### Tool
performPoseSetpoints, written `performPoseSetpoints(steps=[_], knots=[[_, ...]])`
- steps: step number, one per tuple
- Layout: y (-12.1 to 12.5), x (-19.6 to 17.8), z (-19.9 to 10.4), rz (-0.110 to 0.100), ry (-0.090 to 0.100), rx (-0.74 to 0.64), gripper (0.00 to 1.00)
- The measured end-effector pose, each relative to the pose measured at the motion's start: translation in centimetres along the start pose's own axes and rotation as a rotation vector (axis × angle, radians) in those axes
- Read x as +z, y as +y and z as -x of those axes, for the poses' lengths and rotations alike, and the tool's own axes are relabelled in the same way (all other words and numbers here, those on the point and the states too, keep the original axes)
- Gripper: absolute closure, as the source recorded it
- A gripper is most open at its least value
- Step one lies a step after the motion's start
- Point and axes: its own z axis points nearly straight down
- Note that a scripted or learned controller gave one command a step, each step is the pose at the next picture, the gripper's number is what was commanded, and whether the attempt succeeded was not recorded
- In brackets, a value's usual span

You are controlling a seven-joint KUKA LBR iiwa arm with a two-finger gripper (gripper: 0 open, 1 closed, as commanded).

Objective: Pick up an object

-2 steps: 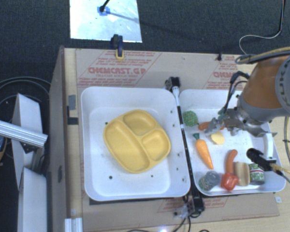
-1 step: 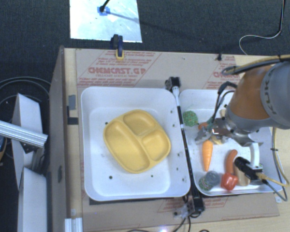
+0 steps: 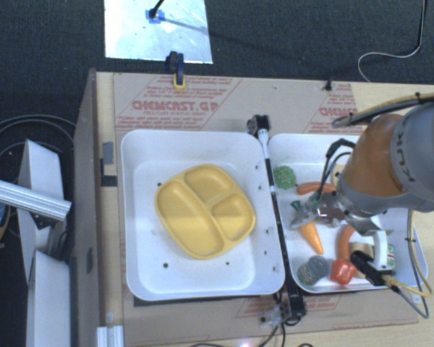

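Note:
My gripper (image 3: 304,212) hangs low over the left-middle of the right bin (image 3: 296,147), at the end of the grey arm with its orange band. Just below it lies an orange carrot-shaped piece (image 3: 313,237), pointing up toward the gripper. A second carrot (image 3: 308,188) lies just above the gripper, partly behind the wrist. A green knobbly ball (image 3: 284,176) sits up and to the left of it. Further down lie an orange sausage-like piece (image 3: 344,240), a red piece (image 3: 342,271) and a grey round disc (image 3: 315,268).
The left bin (image 3: 141,157) holds a yellow divided plate (image 3: 205,210) at its middle. A dark divider rail (image 3: 275,201) runs between the two bins, close to the gripper's left. The arm covers the right bin's right side.

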Motion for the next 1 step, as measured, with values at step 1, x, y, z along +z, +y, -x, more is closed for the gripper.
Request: performPoseSetpoints(steps=[1], knots=[[0.12,-1.07,-0.03,0.003,0.001,-0.001,1.0]])
